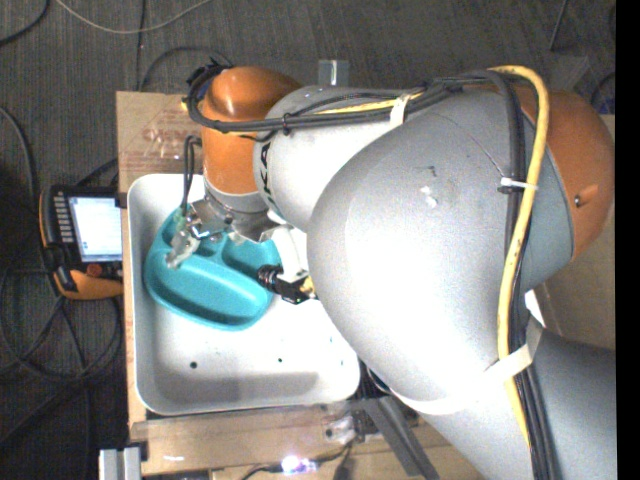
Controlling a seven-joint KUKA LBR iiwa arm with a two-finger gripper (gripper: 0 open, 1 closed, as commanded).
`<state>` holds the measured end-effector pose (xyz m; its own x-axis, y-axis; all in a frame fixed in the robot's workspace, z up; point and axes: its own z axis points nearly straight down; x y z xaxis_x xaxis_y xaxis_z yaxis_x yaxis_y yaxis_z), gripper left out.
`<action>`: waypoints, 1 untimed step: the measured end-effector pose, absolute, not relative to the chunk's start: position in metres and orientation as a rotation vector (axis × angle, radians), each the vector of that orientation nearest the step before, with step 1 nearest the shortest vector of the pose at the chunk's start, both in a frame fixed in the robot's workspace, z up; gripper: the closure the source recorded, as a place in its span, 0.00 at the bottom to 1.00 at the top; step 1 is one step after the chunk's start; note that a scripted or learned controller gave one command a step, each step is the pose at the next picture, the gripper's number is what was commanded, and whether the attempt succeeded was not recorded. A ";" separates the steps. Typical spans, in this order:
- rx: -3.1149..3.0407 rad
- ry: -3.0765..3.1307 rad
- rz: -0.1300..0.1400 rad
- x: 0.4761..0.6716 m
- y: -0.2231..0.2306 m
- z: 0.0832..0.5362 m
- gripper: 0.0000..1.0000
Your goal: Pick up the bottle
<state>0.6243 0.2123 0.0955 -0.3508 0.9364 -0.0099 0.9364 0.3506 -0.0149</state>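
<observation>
In the left bin [150, 368] the teal bottle [205, 283] is seen lying flat on the floor, the gripper [190, 236] is lowered onto its upper end, its grip cannot be told, and the lift is judged not yet done.

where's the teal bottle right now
The teal bottle lies on its side in the upper left part of the white bin, at the left of the camera view, right under the pincer and the arm's orange band.
</observation>
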 end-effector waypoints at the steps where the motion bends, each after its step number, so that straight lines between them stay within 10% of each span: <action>1: -1.759 -2.577 0.052 0.639 0.214 0.120 0.00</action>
<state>0.6390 0.2142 0.1200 -0.3644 0.9312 -0.0011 0.9305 0.3641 -0.0395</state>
